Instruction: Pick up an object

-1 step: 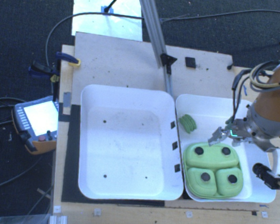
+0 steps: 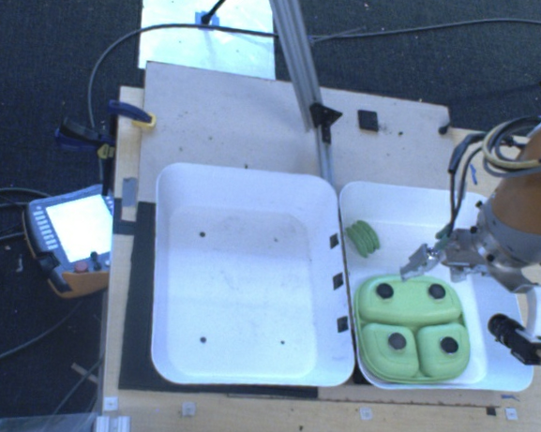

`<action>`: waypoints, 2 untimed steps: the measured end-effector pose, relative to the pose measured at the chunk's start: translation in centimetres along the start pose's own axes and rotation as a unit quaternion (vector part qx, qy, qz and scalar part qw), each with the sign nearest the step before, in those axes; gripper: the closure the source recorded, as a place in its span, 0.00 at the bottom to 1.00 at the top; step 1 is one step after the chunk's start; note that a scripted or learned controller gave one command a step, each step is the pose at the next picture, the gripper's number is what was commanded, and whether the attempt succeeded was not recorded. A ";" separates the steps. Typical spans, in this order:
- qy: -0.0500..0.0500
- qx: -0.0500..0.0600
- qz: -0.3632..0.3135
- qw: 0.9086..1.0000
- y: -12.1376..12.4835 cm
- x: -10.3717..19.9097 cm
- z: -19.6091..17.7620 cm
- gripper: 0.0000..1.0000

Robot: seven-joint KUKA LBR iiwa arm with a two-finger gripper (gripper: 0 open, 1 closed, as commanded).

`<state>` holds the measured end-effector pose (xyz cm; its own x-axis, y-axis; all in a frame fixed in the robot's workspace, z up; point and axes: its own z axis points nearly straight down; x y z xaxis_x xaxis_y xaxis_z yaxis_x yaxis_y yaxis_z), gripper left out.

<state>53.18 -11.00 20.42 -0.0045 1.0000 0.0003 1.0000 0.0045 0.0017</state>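
Green ribbed plastic coil (image 2: 363, 237) is lying near the left wall of the right shallow white bin (image 2: 413, 202), just above a large pale-green moulded four-lobed block (image 2: 413, 328). The metal two-finger gripper (image 2: 421, 262) is hovering over the block's upper edge, fingers released and grasping nothing.

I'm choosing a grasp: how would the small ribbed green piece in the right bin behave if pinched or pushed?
The small ribbed green piece looks rounded, so a push may roll it along the right bin floor. Its ridges might give the gripper some grip. It looks small beside the big green block, so probably light.
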 end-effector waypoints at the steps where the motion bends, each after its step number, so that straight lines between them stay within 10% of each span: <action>1: 0.000 0.003 0.001 1.000 -0.8 0.5 5.8 0.00; 2: -0.004 -0.014 0.000 1.000 0.0 0.4 7.9 0.00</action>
<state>53.20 -10.62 12.54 -0.0049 1.0000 -0.0069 0.9996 0.0051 0.0291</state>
